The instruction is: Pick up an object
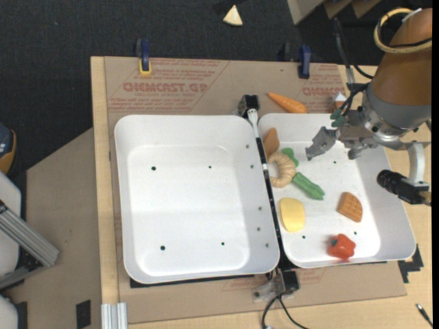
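Your gripper (337, 142) hangs over the far part of the right bin (384, 249), with its two fingers spread apart and nothing between them; one dark finger (319, 144) points toward the bin's middle, the other sits closer to the arm's grey wrist. Your candidates to pick all lie in that right bin: a beige ring-shaped pastry (281, 169) against the left wall, touching a green bean-like piece (306, 185) that runs from it toward the bin's centre; a brown oblong piece (271, 141) leans on the same wall nearer the far-left corner; a yellow lemon-like piece (293, 215) lies near the left wall toward the near edge; an orange waffle-like wedge (350, 207) sits right of centre; a red pepper-like piece (341, 247) rests by the near edge. None of these touches the gripper; the pastry and green piece are nearest to it. An orange carrot (287, 103) lies outside the bins on the brown board (171, 81), just beyond the right bin's far-left corner. The left bin (137, 204) stands beside it, their walls touching.
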Robot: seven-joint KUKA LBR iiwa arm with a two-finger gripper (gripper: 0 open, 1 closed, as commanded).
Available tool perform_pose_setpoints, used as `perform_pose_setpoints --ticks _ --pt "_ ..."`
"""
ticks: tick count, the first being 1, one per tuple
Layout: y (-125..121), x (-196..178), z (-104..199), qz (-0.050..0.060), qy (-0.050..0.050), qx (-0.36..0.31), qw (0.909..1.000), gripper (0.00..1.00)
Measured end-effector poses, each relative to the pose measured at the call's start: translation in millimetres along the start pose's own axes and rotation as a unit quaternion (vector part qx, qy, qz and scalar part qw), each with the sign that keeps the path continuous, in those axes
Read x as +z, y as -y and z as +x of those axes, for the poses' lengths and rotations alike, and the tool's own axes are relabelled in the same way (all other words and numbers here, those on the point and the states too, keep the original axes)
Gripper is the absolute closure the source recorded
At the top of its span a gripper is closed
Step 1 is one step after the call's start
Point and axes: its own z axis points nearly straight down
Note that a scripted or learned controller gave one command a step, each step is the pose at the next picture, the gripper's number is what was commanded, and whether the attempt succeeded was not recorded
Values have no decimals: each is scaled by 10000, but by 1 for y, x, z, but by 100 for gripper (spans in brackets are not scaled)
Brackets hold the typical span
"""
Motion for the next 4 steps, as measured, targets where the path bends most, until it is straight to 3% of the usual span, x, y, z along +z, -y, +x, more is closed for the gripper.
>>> perform_pose_setpoints --ticks 1,2,3,4 --pt "19 113 -12 59 -7 15 10000 0" --pt "1 156 -23 19 -3 5 10000 0" --pt "-64 153 -10 -40 10 -17 10000 0" --pt "-81 154 -10 104 20 -17 9999 0"
